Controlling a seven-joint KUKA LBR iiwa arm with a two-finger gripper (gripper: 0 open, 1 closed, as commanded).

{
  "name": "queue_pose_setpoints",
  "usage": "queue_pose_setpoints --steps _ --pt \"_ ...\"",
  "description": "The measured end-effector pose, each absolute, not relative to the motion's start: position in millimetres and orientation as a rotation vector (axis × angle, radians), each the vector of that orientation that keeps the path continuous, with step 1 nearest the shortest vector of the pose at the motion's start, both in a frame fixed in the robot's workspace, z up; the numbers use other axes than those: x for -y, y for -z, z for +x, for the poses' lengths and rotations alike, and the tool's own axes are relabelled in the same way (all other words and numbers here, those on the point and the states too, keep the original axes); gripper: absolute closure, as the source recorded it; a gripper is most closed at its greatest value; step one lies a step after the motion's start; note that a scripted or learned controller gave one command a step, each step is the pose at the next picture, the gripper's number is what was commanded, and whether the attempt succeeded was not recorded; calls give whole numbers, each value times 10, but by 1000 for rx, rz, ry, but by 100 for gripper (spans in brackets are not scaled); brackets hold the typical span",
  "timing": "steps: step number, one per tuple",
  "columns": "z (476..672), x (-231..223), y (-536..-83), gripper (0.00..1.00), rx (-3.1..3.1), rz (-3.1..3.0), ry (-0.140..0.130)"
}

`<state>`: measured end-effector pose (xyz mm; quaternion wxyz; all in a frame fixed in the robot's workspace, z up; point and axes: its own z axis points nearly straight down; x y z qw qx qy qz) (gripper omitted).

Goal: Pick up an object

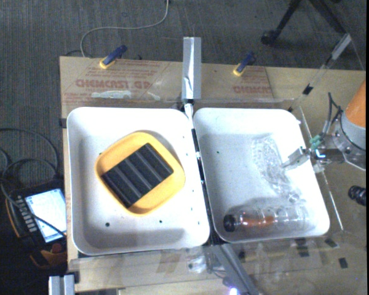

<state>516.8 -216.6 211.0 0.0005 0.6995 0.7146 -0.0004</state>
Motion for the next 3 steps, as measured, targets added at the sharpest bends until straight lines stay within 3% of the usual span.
queue_pose_setpoints --steps 1,2,3 --pt "5107 1954 -2089 0 -2338 2098 1" --pt "5493 2125 -1498 0 -2443 1975 2" --pt "5439 2090 -925 0 -2590 1752 -5"
